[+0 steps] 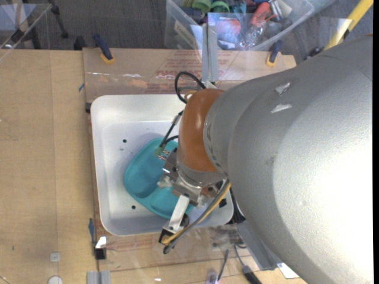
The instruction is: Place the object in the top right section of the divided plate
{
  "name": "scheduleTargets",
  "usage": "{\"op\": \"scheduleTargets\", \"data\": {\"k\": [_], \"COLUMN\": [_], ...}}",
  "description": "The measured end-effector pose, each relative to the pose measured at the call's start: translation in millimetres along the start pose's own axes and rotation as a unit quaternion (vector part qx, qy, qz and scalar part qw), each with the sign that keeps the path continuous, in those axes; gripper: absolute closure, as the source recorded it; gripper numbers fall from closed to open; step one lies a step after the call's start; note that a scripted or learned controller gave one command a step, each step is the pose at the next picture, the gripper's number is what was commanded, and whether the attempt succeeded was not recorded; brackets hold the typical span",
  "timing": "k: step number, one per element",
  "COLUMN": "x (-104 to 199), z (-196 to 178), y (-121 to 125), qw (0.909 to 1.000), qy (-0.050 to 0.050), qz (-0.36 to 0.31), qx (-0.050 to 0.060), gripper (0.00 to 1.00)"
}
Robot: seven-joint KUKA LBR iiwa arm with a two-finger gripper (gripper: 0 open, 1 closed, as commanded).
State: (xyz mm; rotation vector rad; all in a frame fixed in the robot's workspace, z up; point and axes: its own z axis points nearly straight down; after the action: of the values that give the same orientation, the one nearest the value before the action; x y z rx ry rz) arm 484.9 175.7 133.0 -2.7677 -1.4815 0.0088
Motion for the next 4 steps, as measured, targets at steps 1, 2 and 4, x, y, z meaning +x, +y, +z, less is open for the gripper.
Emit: {"op": "scheduleTargets", "data": {"k": [1,2,4], "x": [-0.6,51.3,-45.7], "z": [-8.8,-62.3,-100.2], "y": [0.4,-9.4,39.8], "qw": [1.0,0.9988,0.9627], "qy": [-0.001,0.001,0.001], "qz": [0.001,-0.049,0.27], "qx": [0.001,-0.001,-0.001], "gripper": [1.0,1.0,1.0]}}
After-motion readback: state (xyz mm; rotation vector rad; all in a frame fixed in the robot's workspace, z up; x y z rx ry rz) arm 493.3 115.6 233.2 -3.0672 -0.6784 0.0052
